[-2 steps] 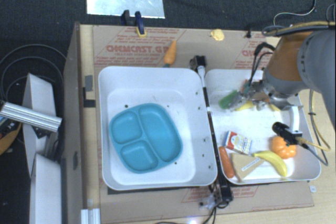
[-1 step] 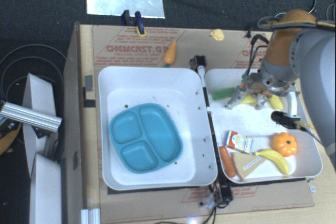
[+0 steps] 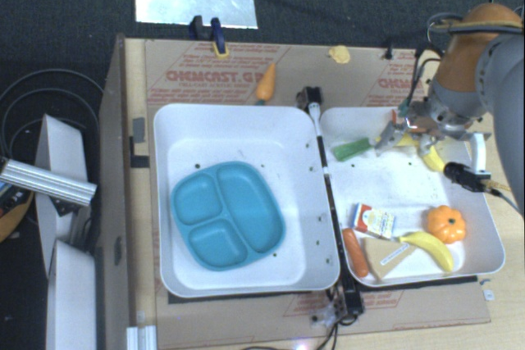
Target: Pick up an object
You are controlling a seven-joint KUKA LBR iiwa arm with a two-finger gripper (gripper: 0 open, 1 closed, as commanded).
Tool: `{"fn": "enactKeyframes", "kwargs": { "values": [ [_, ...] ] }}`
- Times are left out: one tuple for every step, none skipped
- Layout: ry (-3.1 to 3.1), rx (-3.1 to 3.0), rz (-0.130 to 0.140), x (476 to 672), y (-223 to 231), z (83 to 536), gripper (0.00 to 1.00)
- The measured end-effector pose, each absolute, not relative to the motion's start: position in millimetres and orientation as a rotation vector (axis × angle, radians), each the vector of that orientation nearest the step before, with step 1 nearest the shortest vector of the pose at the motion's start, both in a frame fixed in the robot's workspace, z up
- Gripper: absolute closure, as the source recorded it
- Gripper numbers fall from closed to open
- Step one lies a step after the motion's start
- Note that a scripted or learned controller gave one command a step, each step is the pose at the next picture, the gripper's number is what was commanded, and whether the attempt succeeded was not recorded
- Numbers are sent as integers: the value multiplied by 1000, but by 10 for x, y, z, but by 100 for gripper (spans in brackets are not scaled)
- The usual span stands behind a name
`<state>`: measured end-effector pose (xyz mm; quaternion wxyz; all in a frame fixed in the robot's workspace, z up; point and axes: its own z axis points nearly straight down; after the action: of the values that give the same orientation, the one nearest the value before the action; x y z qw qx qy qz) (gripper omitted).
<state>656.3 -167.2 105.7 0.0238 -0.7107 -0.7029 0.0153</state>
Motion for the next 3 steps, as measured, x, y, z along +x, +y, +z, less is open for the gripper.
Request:
{"fn": "enactKeyframes", "kwargs": {
  "values": [
    [-2211, -2222, 9, 5702, -1957, 819, 0],
    [-2227, -2209, 5, 6163, -1508, 828, 0],
    [-2229, -2217, -5, 6178, -1526, 954, 100]
  ]
}}
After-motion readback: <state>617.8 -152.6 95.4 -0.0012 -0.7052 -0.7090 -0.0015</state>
